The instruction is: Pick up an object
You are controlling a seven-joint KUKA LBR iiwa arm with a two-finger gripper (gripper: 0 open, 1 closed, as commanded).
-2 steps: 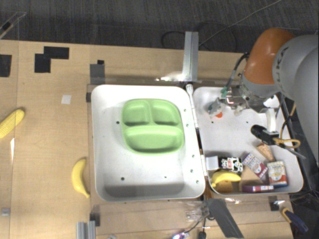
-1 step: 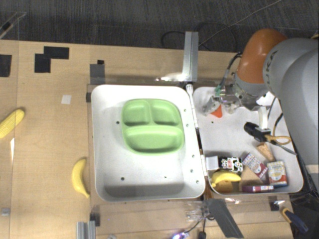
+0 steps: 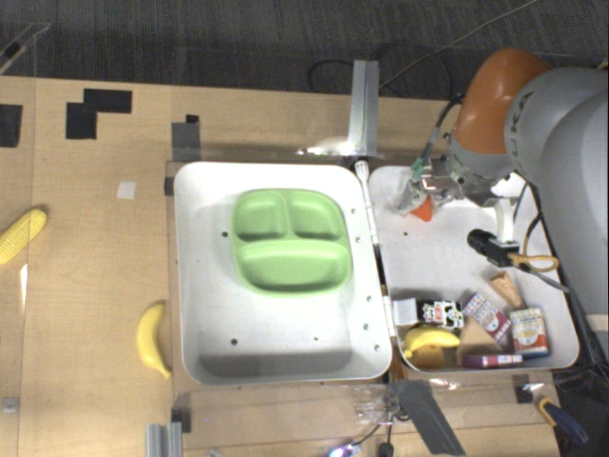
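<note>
My gripper [image 3: 417, 194] hangs low over the far left corner of the right bin [image 3: 447, 231]. A small orange-red thing [image 3: 422, 211] lies right under its tip; whether it is gripped is unclear. Along the bin's near edge lie several objects: a yellow fruit [image 3: 430, 343], a black-and-white patterned piece [image 3: 439, 312], a small white box [image 3: 404, 310], a purple packet [image 3: 485, 314], a red-and-white carton [image 3: 528, 330], a tan wedge [image 3: 506, 288] and a dark red bar [image 3: 490, 358].
The left bin [image 3: 205, 331] holds a green divided plate [image 3: 289, 239]. Outside the bins, a banana [image 3: 150, 337] and a yellow corn cob [image 3: 21, 235] lie on the wooden bench at the left. A metal post [image 3: 364, 108] stands behind the bins' shared wall.
</note>
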